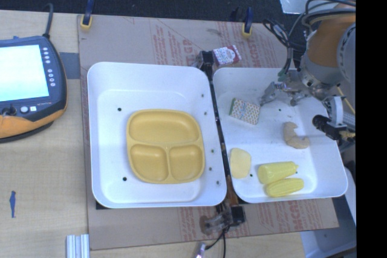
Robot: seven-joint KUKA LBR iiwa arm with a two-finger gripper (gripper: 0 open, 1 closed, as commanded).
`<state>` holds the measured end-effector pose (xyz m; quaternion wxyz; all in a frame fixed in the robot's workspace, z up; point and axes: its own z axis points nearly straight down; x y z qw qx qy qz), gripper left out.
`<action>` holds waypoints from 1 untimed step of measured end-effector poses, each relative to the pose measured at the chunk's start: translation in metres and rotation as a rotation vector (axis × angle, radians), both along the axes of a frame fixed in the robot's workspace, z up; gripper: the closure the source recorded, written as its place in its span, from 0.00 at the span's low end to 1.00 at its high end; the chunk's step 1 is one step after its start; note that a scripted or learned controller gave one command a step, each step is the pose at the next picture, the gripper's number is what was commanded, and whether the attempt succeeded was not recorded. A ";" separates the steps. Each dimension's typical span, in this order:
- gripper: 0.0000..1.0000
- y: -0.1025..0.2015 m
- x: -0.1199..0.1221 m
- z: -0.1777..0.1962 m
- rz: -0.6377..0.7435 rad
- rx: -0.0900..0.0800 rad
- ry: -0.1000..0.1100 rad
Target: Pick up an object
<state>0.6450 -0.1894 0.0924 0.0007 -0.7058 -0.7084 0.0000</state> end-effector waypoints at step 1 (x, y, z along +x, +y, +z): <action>0.00 -0.022 0.012 0.039 -0.001 -0.001 0.000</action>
